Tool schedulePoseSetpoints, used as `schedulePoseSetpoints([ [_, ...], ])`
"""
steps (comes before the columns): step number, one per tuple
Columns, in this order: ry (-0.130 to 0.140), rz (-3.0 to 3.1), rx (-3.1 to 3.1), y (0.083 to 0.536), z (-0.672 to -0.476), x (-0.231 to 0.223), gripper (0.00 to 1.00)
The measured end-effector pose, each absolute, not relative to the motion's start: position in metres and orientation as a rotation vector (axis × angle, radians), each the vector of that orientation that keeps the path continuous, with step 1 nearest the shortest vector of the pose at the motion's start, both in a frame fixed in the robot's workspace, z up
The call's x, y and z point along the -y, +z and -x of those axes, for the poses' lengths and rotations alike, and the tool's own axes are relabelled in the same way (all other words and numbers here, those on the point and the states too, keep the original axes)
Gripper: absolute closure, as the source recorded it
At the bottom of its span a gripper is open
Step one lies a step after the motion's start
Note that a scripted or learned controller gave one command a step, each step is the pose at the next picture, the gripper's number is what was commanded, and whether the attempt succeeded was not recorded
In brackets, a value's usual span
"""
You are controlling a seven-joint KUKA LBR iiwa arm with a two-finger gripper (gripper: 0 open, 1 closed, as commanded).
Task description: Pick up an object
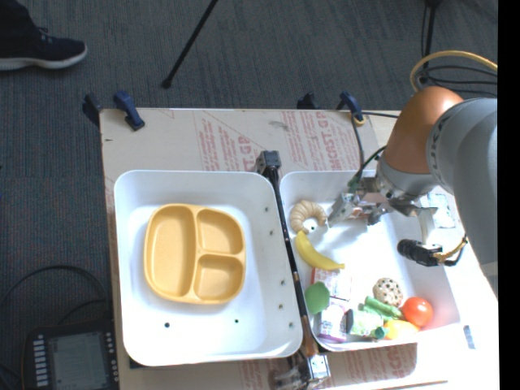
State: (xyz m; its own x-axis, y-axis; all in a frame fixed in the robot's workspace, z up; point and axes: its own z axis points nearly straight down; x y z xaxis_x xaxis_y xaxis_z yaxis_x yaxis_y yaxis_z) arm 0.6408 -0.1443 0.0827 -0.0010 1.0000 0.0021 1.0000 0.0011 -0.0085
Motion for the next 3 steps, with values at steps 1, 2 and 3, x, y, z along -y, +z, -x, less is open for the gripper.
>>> schedulePoseSetpoints([
  [1,0.011,2.209,2.216,0.0884,-0.6405,0.1442,1.0],
  [2,0.012,2.208,2.216,0.0883,-0.6405,0.1442,0.0],
  [3,0.016,2.204,2.214,0.0939,-0.64,0.1444,1.0],
])
